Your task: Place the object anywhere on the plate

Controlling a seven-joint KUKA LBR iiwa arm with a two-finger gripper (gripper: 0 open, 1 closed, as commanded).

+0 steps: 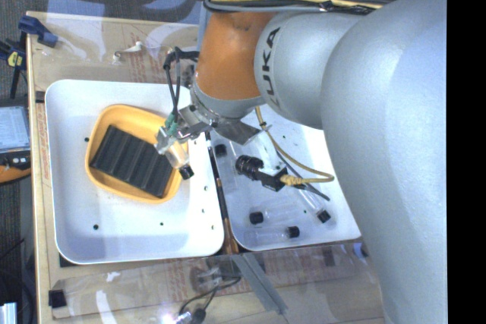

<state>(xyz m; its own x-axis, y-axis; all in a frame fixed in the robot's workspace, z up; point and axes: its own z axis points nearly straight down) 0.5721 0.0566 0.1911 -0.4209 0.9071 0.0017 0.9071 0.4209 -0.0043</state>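
Note:
A yellow plate (102,134) lies in the left bin (114,239), toward its upper middle. Flat on the plate rests a black ridged rectangular object (133,161), tilted so its long side runs from upper left to lower right. My gripper (174,145) hangs over the plate's right rim, just right of the black object's upper right corner. Nothing shows between its tips. The orange band and grey arm reach in from the right and cover much of the right bin.
The right bin (304,235) shows a few small black bits near its front edge. A ridge where the two bins meet runs just right of the gripper. The left bin's floor in front of the plate is bare white.

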